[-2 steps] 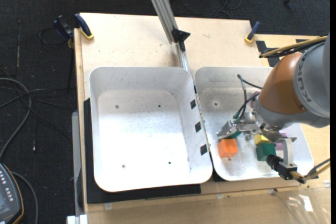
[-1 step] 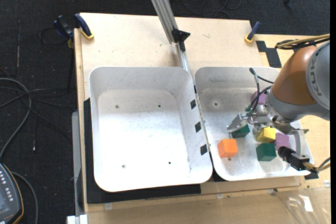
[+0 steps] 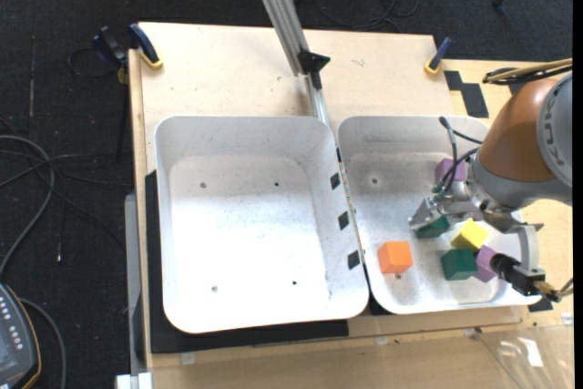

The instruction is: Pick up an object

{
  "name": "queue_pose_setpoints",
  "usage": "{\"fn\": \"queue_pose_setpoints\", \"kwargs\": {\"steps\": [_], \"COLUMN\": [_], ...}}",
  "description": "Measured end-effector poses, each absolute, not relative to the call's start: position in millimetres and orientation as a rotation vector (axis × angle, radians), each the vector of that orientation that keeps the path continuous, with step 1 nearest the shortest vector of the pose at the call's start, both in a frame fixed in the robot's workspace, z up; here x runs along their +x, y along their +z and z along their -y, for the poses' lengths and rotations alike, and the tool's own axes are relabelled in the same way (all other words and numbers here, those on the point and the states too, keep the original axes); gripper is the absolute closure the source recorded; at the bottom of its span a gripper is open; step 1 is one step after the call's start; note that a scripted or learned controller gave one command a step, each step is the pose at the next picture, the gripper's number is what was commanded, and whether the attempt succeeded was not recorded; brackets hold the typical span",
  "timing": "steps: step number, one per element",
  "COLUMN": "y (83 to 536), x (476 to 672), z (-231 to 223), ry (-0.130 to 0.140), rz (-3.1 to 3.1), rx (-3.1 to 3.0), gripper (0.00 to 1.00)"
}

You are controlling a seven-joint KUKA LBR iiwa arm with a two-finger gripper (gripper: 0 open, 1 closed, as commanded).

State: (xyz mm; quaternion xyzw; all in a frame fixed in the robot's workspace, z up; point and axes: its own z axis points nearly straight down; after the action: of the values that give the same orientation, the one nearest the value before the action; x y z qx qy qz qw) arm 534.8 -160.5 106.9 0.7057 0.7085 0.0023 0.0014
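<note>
In the right bin (image 3: 383, 155) lie several small blocks: an orange cube (image 3: 394, 257), a green block (image 3: 458, 264), a yellow block (image 3: 472, 235) and a purple block (image 3: 485, 262). Another purple piece (image 3: 445, 170) shows by the arm's wrist. My gripper (image 3: 430, 219) is low in the right bin, just left of the yellow block and up-right of the orange cube. A dark green piece (image 3: 435, 227) sits right at its tip; whether it is held I cannot tell.
The left bin (image 3: 182, 150) lies beside the right one, with a shared rim between them. A slanted metal rail (image 3: 278, 0) rises from behind the bins. Clamps sit at the bench's back corners.
</note>
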Motion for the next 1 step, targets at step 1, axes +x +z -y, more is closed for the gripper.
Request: {"fn": "queue_pose_setpoints", "kwargs": {"steps": [1], "y": [200.3], "x": [612.2], "z": [85.4], "ry": [0.015], "rz": [-2.228], "rx": [2.203], "gripper": [1.0]}}
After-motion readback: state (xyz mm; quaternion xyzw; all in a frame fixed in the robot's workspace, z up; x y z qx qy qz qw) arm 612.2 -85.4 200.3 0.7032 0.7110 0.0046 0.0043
